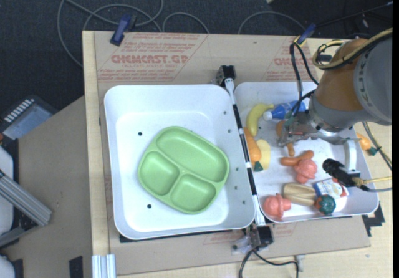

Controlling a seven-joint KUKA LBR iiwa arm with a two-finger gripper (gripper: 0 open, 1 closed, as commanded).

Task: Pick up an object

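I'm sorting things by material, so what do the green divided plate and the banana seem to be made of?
Green divided plate: probably molded plastic, with an even color and a soft sheen on its ridges. Banana: likely a plastic toy, smooth and uniformly yellow, though that is uncertain.

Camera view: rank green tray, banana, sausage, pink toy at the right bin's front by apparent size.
Largest to smallest, as they look:
1. green tray, by far
2. banana
3. pink toy
4. sausage
Banana and pink toy look close in size; the banana is longer, the toy bulkier, so that order is unsure.
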